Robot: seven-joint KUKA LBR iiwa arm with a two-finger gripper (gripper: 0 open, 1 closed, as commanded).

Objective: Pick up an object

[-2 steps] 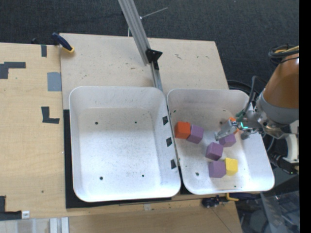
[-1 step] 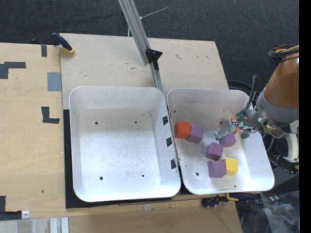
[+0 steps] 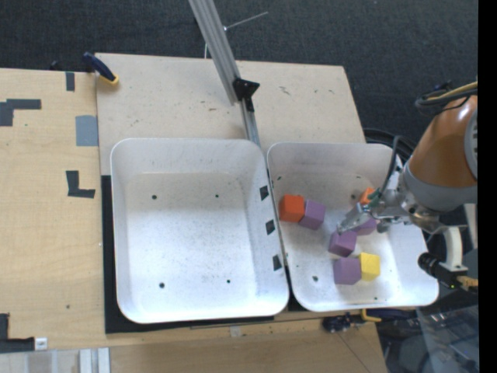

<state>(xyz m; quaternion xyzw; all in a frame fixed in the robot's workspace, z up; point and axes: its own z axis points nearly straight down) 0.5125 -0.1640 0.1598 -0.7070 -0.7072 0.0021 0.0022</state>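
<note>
The gripper [image 3: 351, 222] is seen lowered into the right bin [image 3: 326, 158], just above a purple block [image 3: 342, 244]; how it is set cannot be told. An orange block [image 3: 292, 207] lies at nine o'clock of it, a yellow block [image 3: 370, 266] at five.

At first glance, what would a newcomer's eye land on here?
First, the little cluster of bright blocks in the right bin: an orange cube, three purple blocks and a yellow cube. Next, the grey arm with its orange band reaching in from the right, its claw low over the blocks.
</note>
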